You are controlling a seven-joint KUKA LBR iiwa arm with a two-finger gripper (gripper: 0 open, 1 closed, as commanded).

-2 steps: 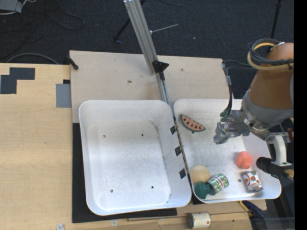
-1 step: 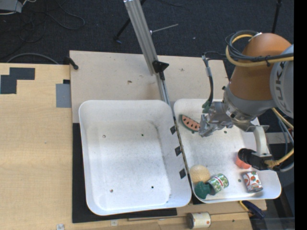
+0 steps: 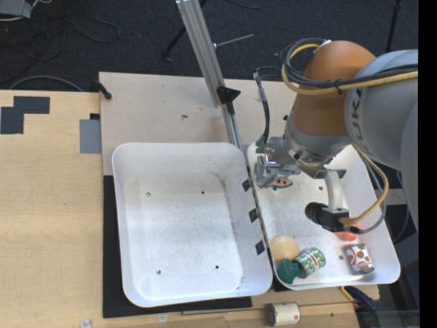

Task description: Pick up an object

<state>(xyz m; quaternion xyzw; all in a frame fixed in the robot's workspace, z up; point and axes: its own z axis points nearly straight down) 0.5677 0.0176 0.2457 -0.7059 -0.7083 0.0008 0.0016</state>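
Arm (image 3: 355, 108) at 2 o'clock, above right bin (image 3: 389, 268). Left bin (image 3: 177, 224) centre. Gripper (image 3: 272, 175) low at right bin's 11 o'clock edge; opening: cannot tell. Objects at its 6 o'clock edge: beige ball (image 3: 284, 246), green toy (image 3: 289, 270), striped can (image 3: 311, 260), red-white can (image 3: 358, 258).

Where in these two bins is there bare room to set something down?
The left bin has open floor from wall to wall. The right bin is crowded: gripper at its upper left, a green toy, two cans along the near edge.
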